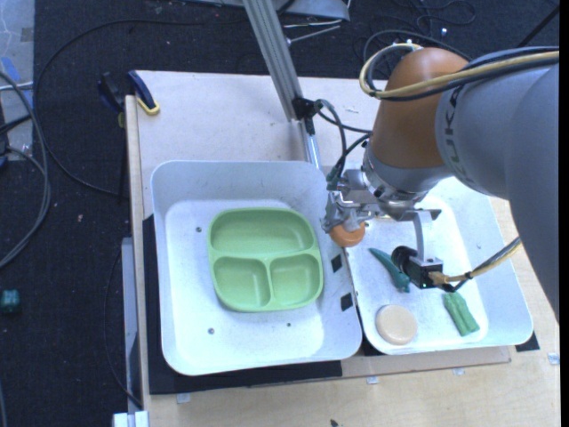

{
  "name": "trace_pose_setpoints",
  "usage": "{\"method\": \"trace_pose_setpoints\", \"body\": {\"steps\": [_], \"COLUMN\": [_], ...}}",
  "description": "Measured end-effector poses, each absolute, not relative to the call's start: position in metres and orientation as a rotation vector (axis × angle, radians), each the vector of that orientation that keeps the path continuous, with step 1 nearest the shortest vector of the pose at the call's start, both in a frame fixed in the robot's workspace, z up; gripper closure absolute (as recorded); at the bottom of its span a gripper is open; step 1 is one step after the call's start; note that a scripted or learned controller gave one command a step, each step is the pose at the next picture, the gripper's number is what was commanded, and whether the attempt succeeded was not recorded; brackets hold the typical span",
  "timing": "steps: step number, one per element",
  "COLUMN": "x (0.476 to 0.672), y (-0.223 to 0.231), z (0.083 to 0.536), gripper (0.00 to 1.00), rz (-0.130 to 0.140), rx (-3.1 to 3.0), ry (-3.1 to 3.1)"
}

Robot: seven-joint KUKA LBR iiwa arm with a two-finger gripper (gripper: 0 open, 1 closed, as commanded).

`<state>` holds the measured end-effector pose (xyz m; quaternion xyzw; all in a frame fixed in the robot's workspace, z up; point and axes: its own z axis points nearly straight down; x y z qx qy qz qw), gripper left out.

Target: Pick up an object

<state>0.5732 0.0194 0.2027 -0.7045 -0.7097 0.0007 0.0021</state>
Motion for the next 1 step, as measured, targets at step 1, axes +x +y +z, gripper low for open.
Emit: {"method": "trace_pose_setpoints", "body": {"steps": [1], "x": [0.5513], "y": [0.0724], "z": [0.2204], "gripper": [1.0], "rz": [-0.002], "rx": [-2.21], "ry": [-2.229]}}
